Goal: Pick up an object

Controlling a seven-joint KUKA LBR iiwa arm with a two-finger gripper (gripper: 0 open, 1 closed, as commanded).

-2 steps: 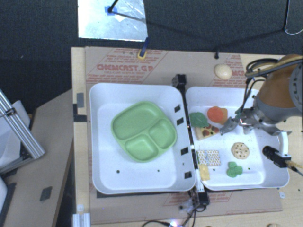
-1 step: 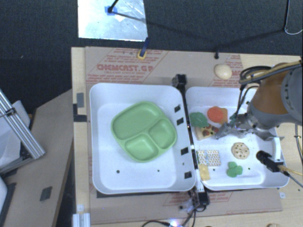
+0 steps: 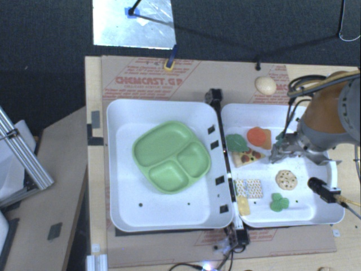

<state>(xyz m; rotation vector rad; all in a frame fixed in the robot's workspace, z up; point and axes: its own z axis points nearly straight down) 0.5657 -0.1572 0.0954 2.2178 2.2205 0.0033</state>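
Jaws: can't tell state, gripper (image 3: 277, 151) low in right bin (image 3: 293, 214), beside pizza slice (image 3: 246, 157). Nearby: round cookie (image 3: 286, 179), orange lump (image 3: 259, 136), checkered cracker (image 3: 249, 188), green broccoli-like piece (image 3: 279, 202). Left bin (image 3: 127, 208): glossy green divided plate (image 3: 171, 156).

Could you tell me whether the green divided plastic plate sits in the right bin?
No, the green divided plastic plate lies in the left white bin.

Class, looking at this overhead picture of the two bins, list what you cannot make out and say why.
- Gripper fingers: too small and blurred in the camera view to tell open or shut.
- Pizza slice: toppings too blurred to name.
- Arm: cut off at the right edge.
- Green toy: too small to identify.
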